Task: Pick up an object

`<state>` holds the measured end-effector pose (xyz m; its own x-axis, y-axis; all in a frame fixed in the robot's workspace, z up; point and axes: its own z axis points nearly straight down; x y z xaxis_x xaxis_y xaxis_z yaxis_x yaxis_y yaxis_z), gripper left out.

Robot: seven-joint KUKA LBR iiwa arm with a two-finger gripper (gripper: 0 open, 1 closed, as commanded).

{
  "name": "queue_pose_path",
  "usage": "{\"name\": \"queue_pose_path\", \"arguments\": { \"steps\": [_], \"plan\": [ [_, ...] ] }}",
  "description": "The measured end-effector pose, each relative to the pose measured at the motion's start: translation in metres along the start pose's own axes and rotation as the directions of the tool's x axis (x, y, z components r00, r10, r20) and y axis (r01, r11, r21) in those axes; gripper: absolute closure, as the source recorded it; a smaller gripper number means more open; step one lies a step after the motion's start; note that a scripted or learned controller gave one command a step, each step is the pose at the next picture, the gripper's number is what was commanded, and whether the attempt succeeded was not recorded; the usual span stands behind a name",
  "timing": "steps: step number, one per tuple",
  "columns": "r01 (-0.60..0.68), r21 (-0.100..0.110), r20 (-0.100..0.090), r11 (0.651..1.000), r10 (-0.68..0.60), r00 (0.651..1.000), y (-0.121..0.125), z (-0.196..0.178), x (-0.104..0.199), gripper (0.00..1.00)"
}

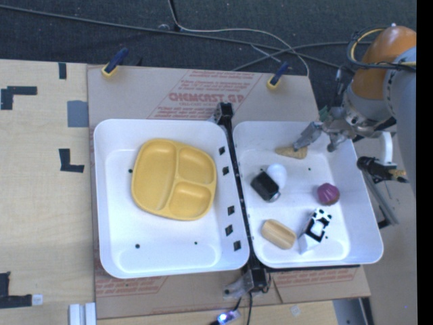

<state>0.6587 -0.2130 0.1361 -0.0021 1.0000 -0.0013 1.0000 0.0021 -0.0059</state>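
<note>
Hand [318,135] fingers apart, over right bin's [352,249] far edge; tan wedge [291,152] beside, long axis left-right.

Grey arm [404,97] (orange band, black cables).

Even, bright overhead light with soft, faint shadows; the picture is slightly soft and grainy throughout.

A yellow divided plate [174,179] lies in the left white bin [115,249]. Beyond that bin, two blue-and-yellow clamps [115,61] [278,75] grip the printed cardboard sheet [203,93], with black cables [223,36] behind.
</note>
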Motion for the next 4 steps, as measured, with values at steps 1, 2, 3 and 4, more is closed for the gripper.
{"name": "queue_pose_path", "arguments": {
  "steps": [1, 2, 3, 4],
  "plan": [
    [0.001, -0.005, 0.002, 1.0, -0.001, 1.0, 0.0, 0.053, 0.001, 0.0],
    [0.003, -0.001, 0.002, 1.0, -0.003, 1.0, 0.0, 0.04, 0.001, 1.0],
    [0.001, -0.004, -0.001, 1.0, -0.001, 1.0, 0.005, -0.005, -0.004, 1.0],
    [0.0, -0.008, -0.001, 1.0, 0.0, 1.0, 0.005, -0.049, 0.001, 1.0]
  ]
}}
